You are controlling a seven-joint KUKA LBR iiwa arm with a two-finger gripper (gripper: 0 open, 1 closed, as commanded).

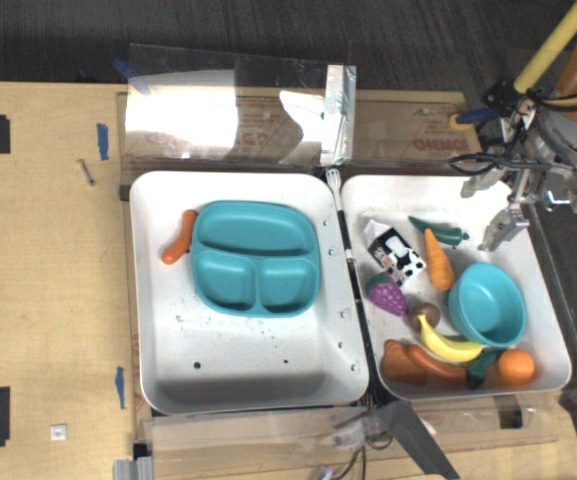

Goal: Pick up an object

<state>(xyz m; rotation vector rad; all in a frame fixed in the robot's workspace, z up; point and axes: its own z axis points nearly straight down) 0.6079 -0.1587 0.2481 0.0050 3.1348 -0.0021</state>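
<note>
The right bin (553, 298) holds several toys. Among them are an orange carrot (436, 260), a teal bowl (486, 304), a black-and-white cow toy (396, 252), purple grapes (388, 296), a yellow banana (447, 346), an orange fruit (516, 367) and a red-brown sausage (420, 363). My gripper (502, 228) hangs over the bin's far right corner, above and right of the carrot and beyond the bowl. It touches none of the toys, and nothing shows in its grasp.
The left bin (158, 338) holds a teal divided plate (256, 256) and a small orange sausage-like toy (179, 238) at the plate's left. A dark teal piece (439, 232) lies by the carrot's top. A clear plastic sheet (238, 118) and cables (488, 158) sit behind the bins.
</note>
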